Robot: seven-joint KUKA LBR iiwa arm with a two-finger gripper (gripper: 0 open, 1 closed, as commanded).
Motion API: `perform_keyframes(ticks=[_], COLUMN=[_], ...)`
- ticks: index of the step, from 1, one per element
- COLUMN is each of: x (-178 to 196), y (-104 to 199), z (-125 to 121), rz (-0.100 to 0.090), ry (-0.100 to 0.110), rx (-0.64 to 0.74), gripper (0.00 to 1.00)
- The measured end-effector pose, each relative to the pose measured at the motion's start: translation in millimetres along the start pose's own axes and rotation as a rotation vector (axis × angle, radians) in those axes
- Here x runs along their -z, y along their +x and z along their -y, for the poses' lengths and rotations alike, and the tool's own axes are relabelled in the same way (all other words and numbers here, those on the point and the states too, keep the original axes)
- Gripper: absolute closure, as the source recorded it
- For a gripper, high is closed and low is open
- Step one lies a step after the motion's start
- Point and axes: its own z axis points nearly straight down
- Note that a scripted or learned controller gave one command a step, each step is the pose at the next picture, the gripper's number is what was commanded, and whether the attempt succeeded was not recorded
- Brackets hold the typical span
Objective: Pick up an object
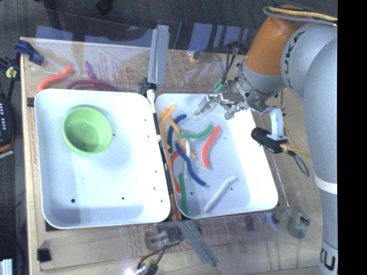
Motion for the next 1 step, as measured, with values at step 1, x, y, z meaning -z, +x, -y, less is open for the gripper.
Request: perform_keyframes(ticks=[1], x=[-124.6], y=[-37.4], z=[-1.8], rz=[0.003], ry=[-0.005], rx=[-0.047], gripper=[0.0])
